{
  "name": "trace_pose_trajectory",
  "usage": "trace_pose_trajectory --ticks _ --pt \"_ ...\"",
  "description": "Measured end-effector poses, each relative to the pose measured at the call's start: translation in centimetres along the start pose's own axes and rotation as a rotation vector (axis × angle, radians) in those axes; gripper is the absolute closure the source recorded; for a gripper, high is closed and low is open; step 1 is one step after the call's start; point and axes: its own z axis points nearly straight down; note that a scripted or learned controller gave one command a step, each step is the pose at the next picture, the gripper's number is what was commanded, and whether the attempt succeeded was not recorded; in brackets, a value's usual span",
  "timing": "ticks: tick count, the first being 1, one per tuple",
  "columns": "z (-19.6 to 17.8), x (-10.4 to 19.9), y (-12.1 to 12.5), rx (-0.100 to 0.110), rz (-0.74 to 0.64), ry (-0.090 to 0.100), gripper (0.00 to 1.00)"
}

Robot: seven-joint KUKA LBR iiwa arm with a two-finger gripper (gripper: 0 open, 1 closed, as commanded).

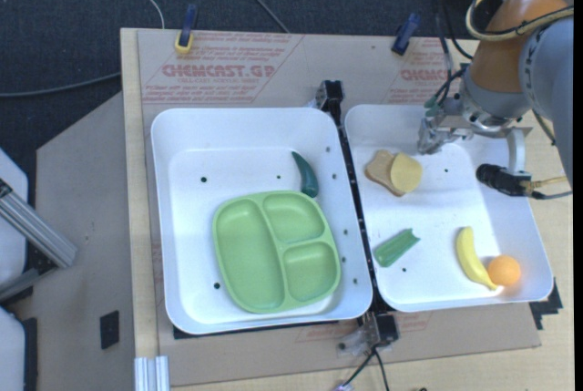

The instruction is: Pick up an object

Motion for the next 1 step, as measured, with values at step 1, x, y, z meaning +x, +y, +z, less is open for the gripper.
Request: trace_pose_trajectory --ticks 1 --pt "-4.35 0.16 0.35 0.004 0.001 0.002 1.00"
